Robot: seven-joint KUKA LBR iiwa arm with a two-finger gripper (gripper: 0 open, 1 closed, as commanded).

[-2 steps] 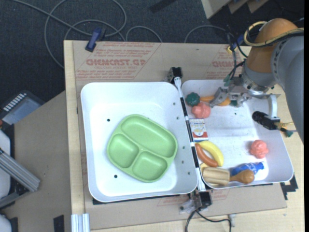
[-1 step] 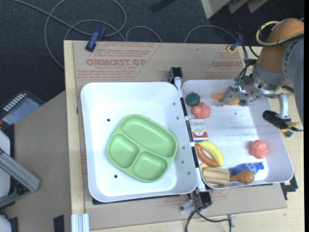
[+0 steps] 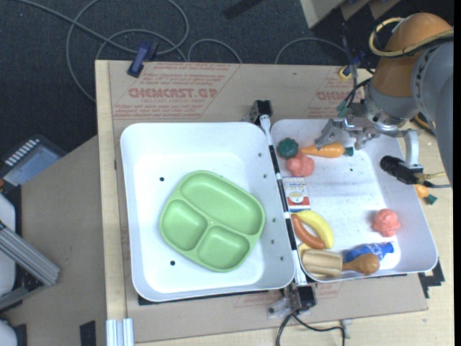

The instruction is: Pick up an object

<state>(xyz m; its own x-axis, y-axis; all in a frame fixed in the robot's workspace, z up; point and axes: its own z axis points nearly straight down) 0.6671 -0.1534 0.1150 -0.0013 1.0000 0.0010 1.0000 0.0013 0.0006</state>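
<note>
The gripper hangs over the right bin's far end, its fingers spread, just above a toy carrot lying near a green piece and pink piece.

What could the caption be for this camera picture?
Robot gripper hovers by a toy carrot in the right bin of toy food.

Robotics lab: cardboard-topped bench, loose cables on dark carpet, two white bins clamped together, toy food props.
</note>
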